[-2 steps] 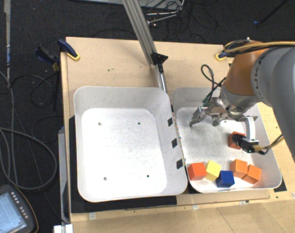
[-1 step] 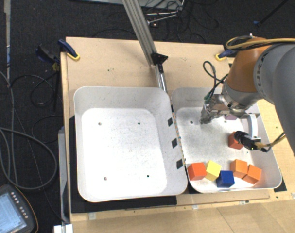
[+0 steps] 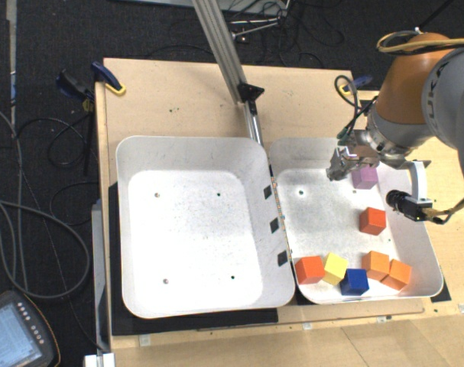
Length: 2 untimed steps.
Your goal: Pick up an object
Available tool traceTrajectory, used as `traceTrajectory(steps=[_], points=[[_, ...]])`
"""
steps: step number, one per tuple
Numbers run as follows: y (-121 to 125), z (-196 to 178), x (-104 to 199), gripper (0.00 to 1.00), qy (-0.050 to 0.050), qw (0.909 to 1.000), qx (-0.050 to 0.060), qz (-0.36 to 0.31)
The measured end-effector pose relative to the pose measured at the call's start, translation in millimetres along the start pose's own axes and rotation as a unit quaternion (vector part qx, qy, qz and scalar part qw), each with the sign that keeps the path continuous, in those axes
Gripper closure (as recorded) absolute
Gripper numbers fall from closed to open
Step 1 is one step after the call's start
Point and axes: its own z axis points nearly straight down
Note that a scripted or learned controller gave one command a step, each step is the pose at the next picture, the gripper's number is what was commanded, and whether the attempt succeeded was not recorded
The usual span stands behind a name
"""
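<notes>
**Arm and pincer: pose on inspection**

One arm [image 3: 423, 90] enters from the right edge of the camera view, angled down and leftward. The orange band sits uppermost, with the grey wrist housing directly below it. Cables loop over the top of the band and hang along the left of the wrist. The pincer [image 3: 340, 165] hangs at the lower left end of the wrist, pointing down, its dark tip low over the worktop. Finger spacing cannot be made out. A white bracket with a black fitting projects from the wrist's lower right.
</notes>
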Motion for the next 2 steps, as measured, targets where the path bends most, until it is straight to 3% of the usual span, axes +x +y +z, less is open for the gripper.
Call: traceTrajectory(steps=[1, 2], points=[[1.6, -36.3, -0.4, 1.00, 0.000, 1.0000, 0.001, -0.001], [-9.2, -33.9, 46.1, 1.00, 0.002, 1.0000, 0.004, -0.004]])
